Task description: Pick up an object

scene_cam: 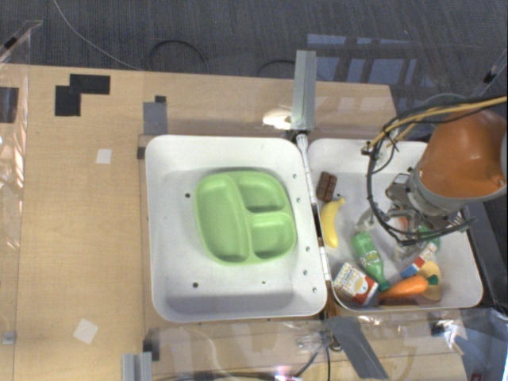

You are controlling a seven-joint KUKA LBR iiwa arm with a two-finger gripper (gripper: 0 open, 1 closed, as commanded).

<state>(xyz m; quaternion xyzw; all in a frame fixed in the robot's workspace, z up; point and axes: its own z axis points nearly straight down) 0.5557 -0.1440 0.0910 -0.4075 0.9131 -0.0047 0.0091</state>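
Can't tell how the gripper (413, 227) jaws stand; crowded green bottle (367, 254), carrot (406, 287) and banana (330, 221) could cause a mis-grab.

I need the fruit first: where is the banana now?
The banana lies in the right bin, near its left wall, below the brown block and left of the green bottle.

A yellow toy banana (330, 221), a brown chocolate block (326, 185), a green bottle (368, 255), an orange carrot (406, 287) and a small colourful carton (355, 283) lay in the right bin.
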